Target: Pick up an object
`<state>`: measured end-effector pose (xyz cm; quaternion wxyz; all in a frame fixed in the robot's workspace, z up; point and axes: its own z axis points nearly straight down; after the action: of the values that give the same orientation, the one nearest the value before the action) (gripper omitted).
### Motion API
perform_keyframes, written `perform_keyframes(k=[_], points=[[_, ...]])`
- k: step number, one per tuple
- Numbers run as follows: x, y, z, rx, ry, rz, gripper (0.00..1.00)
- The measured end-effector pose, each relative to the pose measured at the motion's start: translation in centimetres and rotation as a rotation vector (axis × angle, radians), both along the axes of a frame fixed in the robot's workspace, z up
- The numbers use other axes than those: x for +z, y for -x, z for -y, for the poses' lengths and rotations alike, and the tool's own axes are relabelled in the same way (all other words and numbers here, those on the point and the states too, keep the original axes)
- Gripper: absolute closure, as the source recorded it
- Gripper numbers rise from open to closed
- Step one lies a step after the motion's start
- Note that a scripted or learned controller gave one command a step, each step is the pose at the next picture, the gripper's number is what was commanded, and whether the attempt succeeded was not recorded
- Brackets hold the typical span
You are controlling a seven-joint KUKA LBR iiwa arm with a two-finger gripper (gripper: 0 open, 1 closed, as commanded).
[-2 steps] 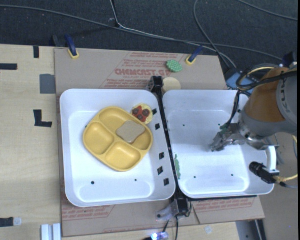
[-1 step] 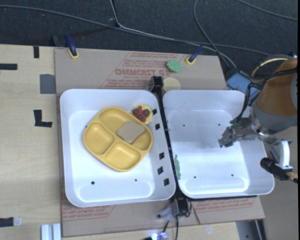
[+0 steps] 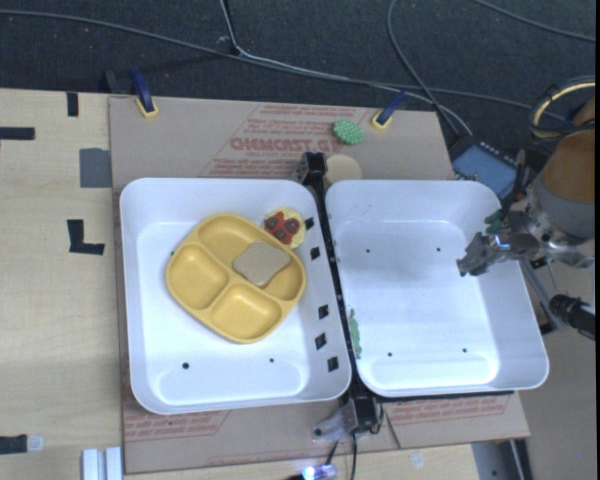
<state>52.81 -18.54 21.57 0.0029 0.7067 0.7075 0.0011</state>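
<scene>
The near rims of two shallow white plastic bins sat closest to the camera, the left bin (image 3: 150, 368) and the right bin (image 3: 520, 368) pressed side by side along a dark central seam fitted with small black clips. Both rested on a brown cardboard sheet (image 3: 270, 133) spread over the light wooden table (image 3: 40, 298).

In the left bin, a yellow divided plastic plate (image 3: 205, 278) with several compartments lay tilted toward the bin's middle, leaving open white floor along the near edge and the left wall. One flat square tan sponge-like piece (image 3: 260, 263) rested on the plate's centre. One small cluster of dark red berry-shaped pieces (image 3: 284, 226) sat at the plate's far right corner, close to the seam.

The right bin's floor showed bare white across most of its width. One small green textured object (image 3: 348, 131) lay on the cardboard beyond the bins.

The grey arm with its orange band (image 3: 570, 168) reached in from the right, wrist bent over the right bin's right wall. The hand (image 3: 477, 260) hung just inside that wall; whether it was spread or pressed together I could not tell.
</scene>
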Motion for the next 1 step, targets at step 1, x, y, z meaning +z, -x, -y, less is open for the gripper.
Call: perform_keyframes(k=[1], points=[[5.03, -0.14, 0.02, 0.001, 0.000, 0.000, 1.00]])
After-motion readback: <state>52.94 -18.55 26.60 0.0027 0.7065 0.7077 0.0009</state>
